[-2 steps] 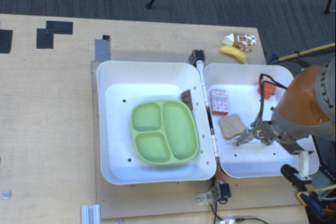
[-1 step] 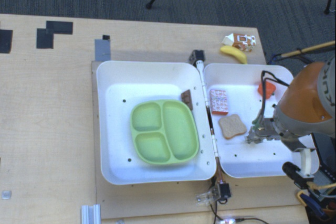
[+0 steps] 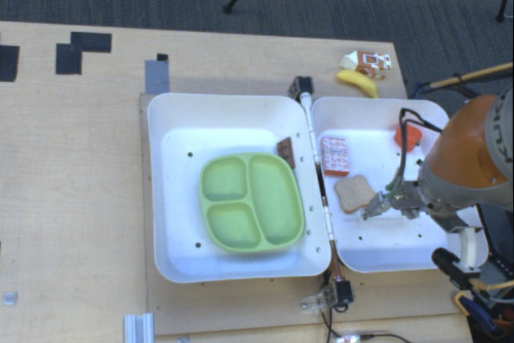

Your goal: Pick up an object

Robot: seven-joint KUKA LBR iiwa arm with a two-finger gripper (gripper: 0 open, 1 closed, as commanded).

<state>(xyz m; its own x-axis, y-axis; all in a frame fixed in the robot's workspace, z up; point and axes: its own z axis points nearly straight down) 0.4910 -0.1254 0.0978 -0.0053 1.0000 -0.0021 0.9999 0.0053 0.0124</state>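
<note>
Brown and flat, the toast-shaped toy slice [image 3: 354,193] lies just left of the metal claw [image 3: 374,210], whose grip I cannot tell, low in the right white bin [image 3: 418,253], likely to grab it.

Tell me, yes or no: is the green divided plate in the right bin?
No, the green divided plate lies in the left bin, while the right bin holds the bread slice and a small red-and-white packet.

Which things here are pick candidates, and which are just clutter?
In play:
- hand, low in the right bin
- bread slice, beside the hand
- red-and-white packet
- orange item

Lying about:
- green divided plate, left bin
- small brown piece
- banana on the bench
</note>
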